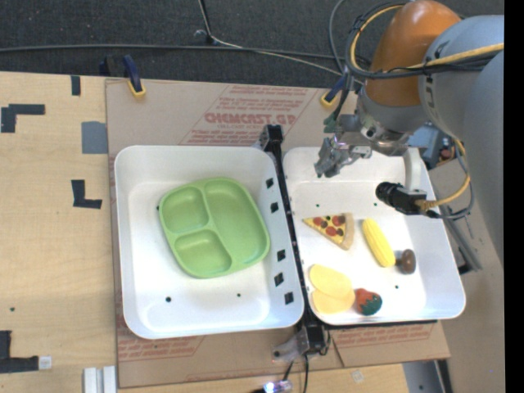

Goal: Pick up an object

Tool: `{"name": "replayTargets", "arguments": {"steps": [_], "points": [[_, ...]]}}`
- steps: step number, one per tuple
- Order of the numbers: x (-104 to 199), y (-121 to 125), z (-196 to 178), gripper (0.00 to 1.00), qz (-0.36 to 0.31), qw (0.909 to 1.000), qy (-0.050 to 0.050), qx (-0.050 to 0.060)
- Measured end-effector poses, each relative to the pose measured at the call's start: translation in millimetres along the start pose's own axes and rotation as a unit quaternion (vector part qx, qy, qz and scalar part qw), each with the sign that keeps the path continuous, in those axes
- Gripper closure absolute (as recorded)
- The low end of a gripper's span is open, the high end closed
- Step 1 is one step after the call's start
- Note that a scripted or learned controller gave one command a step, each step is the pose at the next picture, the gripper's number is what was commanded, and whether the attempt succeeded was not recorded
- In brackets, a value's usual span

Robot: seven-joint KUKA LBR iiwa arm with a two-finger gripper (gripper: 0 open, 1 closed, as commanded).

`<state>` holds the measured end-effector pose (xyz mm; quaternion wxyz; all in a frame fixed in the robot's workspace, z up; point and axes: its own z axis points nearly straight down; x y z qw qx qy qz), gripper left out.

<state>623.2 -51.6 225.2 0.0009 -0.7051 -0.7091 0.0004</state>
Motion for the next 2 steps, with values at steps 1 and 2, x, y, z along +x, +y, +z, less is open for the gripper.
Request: {"name": "replayTargets", "arguments": {"steps": [1,2], "points": [[53,-1,11,1.00,0.000,1.0000,0.000,0.000],[104,1,17,1.00,0.000,1.0000,0.000,0.000]]}}
